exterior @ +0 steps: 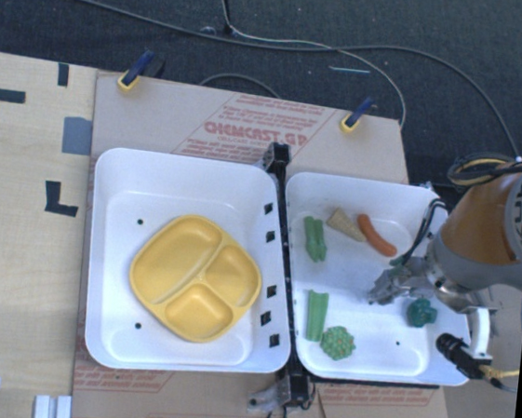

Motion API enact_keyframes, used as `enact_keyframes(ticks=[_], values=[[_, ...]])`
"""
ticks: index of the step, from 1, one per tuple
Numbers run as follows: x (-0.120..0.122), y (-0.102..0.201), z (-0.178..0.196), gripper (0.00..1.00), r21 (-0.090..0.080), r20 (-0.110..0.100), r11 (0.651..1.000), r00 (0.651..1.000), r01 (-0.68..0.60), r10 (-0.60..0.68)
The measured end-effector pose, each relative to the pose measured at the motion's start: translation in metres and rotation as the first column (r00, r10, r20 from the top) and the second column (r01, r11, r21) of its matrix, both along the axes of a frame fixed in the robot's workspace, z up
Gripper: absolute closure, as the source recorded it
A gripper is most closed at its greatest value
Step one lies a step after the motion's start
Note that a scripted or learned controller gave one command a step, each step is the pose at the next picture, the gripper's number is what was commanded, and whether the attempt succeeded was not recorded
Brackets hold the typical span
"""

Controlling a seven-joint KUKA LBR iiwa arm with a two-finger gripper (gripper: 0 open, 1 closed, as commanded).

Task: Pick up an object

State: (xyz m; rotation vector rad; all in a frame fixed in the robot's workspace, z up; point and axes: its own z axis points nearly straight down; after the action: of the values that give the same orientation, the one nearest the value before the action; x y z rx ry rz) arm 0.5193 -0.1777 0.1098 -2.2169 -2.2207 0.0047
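The right bin (pixel 375 193) holds several toy foods. An orange carrot (pixel 376 235) and a tan wedge (pixel 345 223) lie at its back. A green piece (pixel 315 239) sits near the divider, and another green stick (pixel 315 314) lies further forward. A light green broccoli (pixel 338 342) rests at the front. A dark teal piece (pixel 421 312) sits at the right. My gripper (pixel 385 290) hangs low over the bin's middle right, just left of the teal piece. Nothing shows between its fingers.
The left bin (pixel 108 233) holds a yellow divided plate (pixel 196 278). A black divider (pixel 279 252) runs between the bins. Clamps (pixel 134 70) hold the cardboard at the back. Cables cross the dark floor behind. The arm's orange band (pixel 484 220) fills the right side.
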Motion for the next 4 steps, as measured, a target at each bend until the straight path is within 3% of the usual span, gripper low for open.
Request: enact_keyframes(ticks=[3,4], values=[[0.009,0.006,0.163,1.0,-0.002,0.007,1.0,1.0,0.0,0.0],[0.016,0.054,0.165,1.0,-0.001,0.005,1.0,1.0,-0.003,0.003]])
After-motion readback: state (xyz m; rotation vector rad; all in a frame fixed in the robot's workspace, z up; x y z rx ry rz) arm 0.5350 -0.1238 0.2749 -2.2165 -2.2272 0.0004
